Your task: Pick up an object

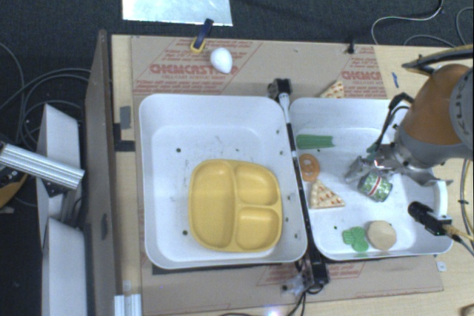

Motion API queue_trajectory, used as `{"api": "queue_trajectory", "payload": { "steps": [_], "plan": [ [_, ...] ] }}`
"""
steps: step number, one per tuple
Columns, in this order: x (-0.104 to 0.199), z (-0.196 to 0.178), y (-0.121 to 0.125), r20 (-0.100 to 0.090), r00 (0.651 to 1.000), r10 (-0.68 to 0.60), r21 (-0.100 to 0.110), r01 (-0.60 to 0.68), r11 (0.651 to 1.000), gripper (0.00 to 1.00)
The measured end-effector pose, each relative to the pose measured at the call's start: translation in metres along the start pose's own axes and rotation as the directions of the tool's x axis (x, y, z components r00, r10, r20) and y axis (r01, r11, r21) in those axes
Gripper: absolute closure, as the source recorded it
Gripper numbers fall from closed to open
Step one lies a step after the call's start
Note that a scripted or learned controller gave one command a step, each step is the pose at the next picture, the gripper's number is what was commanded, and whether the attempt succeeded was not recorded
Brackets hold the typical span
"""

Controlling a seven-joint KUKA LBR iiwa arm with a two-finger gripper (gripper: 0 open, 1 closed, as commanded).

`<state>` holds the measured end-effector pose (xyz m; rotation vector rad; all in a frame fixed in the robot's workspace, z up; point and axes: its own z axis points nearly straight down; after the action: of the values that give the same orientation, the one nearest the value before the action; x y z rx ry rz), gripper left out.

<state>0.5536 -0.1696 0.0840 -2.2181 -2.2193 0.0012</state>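
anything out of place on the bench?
Yes. A white egg lies on the cardboard behind the left bin, outside both bins, and a pizza-slice piece sits behind the right bin. The green can by the gripper lies tilted.

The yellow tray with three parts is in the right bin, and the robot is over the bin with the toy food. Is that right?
Not quite. The camera view shows the yellow tray in the left bin, not the right one. The rest holds: the tool is over the right bin, where the toy food lies.
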Motion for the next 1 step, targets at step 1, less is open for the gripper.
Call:
{"api": "queue_trajectory", "payload": {
  "steps": [1],
  "plan": [
    [-0.0017, -0.0113, 0.0034, 0.003, 1.0, -0.001, -0.007, 0.001, 1.0, 1.0]
  ]
}}
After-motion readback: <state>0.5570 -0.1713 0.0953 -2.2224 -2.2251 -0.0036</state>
